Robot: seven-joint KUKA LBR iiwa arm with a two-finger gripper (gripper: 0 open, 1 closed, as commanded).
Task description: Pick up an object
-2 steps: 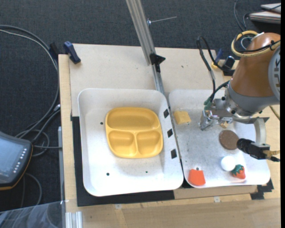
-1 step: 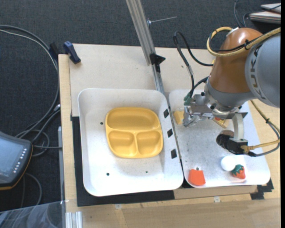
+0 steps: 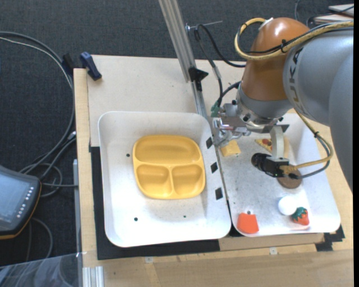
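1. Camera view: the gripper (image 3: pixel 224 128) hangs over the top left corner of the right bin (image 3: pixel 247 190), close to the wall it shares with the left bin (image 3: pixel 112 168). Whether it is spread or pressed together cannot be told from this angle.
2. A pale yellow block (image 3: pixel 230 148) lies on the right bin's floor just below the gripper in the view, near the shared wall. Its long axis seems to run roughly across the view, left to right, with a slight tilt. It is too small to tell which end leads, or whether the gripper touches it.
3. Lower in the right bin lie an orange piece (image 3: pixel 248 222) by the front rim, a white ball (image 3: pixel 286 205) with a red strawberry (image 3: pixel 301 216) just beside it, and a brown disc (image 3: pixel 290 180) above those two.
4. The left bin holds a yellow plate (image 3: pixel 168 166) with three compartments, lying flat near the middle.
5. The bench (image 3: pixel 140 84) is pale board, with a blue clamp (image 3: pixel 90 65) at its top left corner and a slanted metal post (image 3: pixel 178 39) rising behind the bins.
6. Around the bench is dark carpeted floor (image 3: pixel 39 17), with cables (image 3: pixel 17 36) trailing on the left and a handheld screen (image 3: pixel 14 202) at the left edge.
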